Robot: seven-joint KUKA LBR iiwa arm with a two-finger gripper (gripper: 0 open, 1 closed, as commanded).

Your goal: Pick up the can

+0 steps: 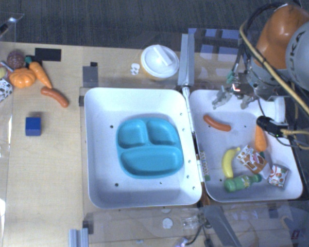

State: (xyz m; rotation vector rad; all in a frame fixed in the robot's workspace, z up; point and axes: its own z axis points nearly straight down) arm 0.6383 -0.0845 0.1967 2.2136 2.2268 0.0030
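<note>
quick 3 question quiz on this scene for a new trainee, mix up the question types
1. True or false: the gripper holds the sausage.
2. Which bin holds the blue plate? A: the one on the view's left. B: the one on the view's right.
3. Fill in: the banana lies next to the green ____.

Key
1. False: it is open above the sausage, with nothing between its fingers.
2. A.
3. bottle.

Glossy blue plastic tray [150, 147] in smooth white plastic bin [100, 138].
</note>
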